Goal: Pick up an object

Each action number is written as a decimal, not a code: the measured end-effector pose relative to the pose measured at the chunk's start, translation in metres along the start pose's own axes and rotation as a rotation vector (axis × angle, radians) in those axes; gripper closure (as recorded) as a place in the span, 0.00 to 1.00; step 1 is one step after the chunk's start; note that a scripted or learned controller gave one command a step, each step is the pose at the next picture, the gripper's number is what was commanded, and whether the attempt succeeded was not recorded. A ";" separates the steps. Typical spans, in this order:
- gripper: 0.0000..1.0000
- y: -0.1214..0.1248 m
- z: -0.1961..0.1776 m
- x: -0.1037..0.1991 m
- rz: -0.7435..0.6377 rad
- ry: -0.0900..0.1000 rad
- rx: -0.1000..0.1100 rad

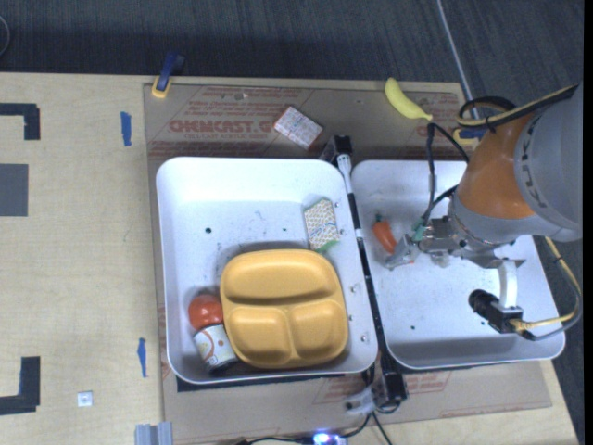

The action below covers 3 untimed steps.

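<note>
A small orange-red object [384, 235] with a green tip lies at the left side of the right bin [463, 341], close to the wall between the bins. My gripper [404, 252] is low in that bin, just right of and slightly below the orange object, very near it. I cannot make out whether it touches the object. The grey arm with its orange band [496, 188] reaches in from the right above the bin.
The left bin [185, 248] holds a large yellow divided tray [283, 306], a red and white can [209, 330] at its left, and a patterned packet [321, 222]. A yellow banana [406, 101] and a small card [297, 126] lie behind the bins.
</note>
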<state>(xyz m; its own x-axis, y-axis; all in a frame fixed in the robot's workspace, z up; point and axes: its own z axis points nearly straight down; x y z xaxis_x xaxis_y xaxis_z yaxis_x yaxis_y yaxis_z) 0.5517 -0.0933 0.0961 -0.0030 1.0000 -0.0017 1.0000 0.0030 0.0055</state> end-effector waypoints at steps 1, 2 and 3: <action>0.00 -0.015 0.010 0.002 0.002 0.001 0.001; 0.00 0.033 0.011 -0.003 0.002 0.001 0.003; 1.00 0.034 0.000 -0.003 0.000 -0.001 0.000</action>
<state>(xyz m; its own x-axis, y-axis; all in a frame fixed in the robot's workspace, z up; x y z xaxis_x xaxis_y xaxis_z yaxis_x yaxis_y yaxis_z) 0.5862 -0.0962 0.0965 -0.0033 1.0000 -0.0022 1.0000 0.0033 0.0058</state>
